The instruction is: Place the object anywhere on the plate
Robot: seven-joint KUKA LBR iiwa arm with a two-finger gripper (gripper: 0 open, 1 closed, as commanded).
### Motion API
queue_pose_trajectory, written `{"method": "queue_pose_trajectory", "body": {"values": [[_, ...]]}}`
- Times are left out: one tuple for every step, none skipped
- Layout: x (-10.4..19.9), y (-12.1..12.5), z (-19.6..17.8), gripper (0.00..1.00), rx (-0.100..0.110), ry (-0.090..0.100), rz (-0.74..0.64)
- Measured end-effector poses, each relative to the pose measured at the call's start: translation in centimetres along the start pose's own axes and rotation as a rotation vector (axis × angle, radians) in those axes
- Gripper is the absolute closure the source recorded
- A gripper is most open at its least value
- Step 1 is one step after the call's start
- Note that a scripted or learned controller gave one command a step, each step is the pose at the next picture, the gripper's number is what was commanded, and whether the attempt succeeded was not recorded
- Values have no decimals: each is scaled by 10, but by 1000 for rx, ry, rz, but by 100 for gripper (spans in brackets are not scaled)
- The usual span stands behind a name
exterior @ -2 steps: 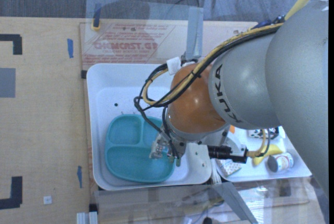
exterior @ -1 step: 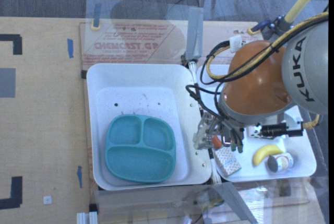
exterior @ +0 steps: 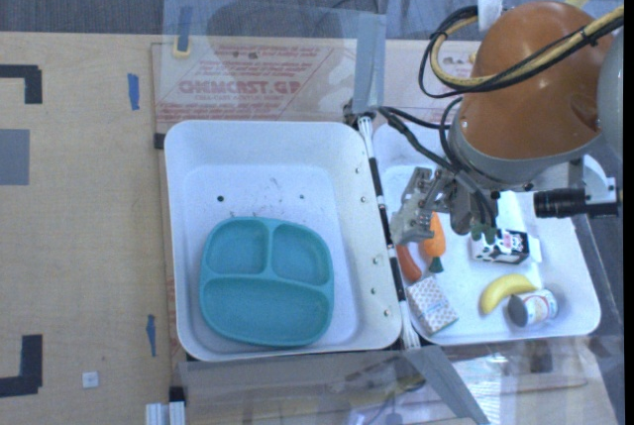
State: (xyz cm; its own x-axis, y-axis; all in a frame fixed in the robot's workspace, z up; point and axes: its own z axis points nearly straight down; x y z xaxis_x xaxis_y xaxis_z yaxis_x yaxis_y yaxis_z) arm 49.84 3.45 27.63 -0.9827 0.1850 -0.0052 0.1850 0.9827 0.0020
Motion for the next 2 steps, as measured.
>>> {"method": "queue_pose_trajectory", "body": {"values": [[18, 3, -25, 100, 0, -1, -31], [16, 3, -36, 100, -3, -8, -29]]}}
